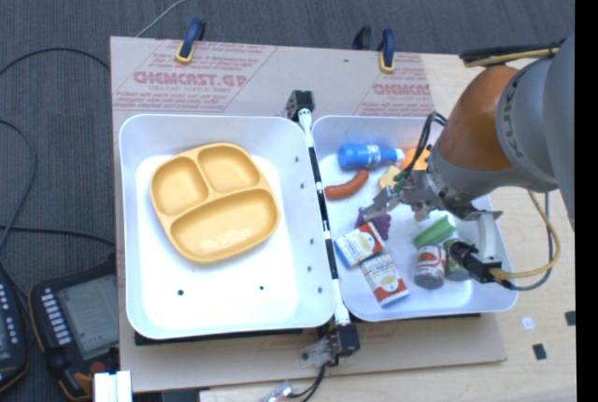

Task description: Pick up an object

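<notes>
Sausage is the nearest loose thing, lying in the right bin close to the divider, its long axis slanting from lower left up to the right. From the overhead camera the hand sits low over the same bin, just right of and a touch below the sausage, with the purple packet right beneath it. Nothing is between the fingers, and whether they stand apart or together I cannot tell from this angle. The blue bottle lies above, on its side, pointing right. So the pick, as I judge it, turns on a short shift up and left, with the hand turned across that slanted axis. The yellow divided plate rests in the left bin, well apart
</notes>
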